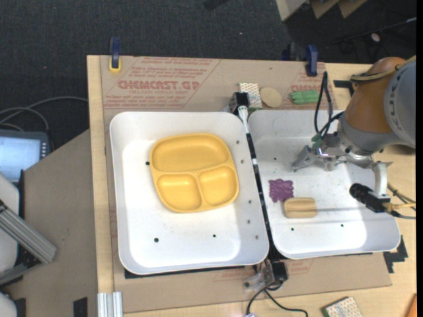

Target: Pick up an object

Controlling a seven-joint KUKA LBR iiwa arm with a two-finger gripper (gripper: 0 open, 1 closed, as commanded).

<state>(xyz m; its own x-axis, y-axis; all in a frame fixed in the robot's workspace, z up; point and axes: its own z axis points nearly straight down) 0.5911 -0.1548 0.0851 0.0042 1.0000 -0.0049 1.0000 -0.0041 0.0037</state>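
Camera view is directed down at a slant onto a tabletop [198, 84] on which two shallow white bins are placed side by side, their inner rims touching. The left bin [132, 230] is occupied by a yellow divided plate [194, 172] with one long compartment toward the far side and two smaller compartments toward the near side; the plate is located in the far half of that bin. Two candidate objects are located in the right bin [370, 236]: a small purple object [281, 189] near the bin's left wall, and a tan block [300, 207] just beside it on the near side, lying flat; whether the two touch cannot be determined. The arm [383, 104] is seen entering from the right, with the orange band visible above the wrist. The claw [317, 156] is positioned low over the middle of the right bin, to the far right of both objects and apart from them. Its fingers [302, 159] are seen spread apart in the released state, and nothing is gripped between them. A round beige object [270, 97] and a green object [305, 98] are located on the tabletop beyond the far rim of the right bin. Two blue clamps [115, 47] are fitted at the far edge of the tabletop
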